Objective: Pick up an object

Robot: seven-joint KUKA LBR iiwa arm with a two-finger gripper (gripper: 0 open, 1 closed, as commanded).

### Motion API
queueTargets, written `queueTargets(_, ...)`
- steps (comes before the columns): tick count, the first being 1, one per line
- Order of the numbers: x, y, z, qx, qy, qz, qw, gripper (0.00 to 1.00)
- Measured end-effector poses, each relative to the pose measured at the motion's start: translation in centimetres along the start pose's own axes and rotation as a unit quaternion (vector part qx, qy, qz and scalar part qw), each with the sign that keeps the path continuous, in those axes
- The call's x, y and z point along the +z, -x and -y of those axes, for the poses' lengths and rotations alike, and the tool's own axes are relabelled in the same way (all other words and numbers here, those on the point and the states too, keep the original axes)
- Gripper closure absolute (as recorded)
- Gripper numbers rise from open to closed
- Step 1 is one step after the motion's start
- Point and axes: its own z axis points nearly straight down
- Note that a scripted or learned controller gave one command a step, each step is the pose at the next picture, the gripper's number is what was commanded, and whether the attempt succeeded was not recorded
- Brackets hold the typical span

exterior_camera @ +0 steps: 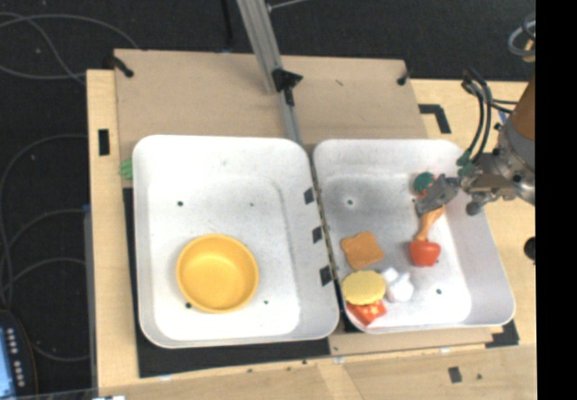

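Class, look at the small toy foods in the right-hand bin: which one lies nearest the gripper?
The orange carrot-shaped toy with a green top: it reaches up to the gripper. The red tomato-like piece, brown toast slice and yellow burger lie farther down-left.

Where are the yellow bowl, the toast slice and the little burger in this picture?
yellow bowl (217,273), camera view, centre of its inside
toast slice (362,250), camera view, middle of its top face
burger (364,286), camera view, top of its bun
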Motion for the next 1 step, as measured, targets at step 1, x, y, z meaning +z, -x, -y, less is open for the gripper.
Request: queueTargets(1,0.0,0.01,0.0,0.001,0.0,0.0,1.0,0.0)
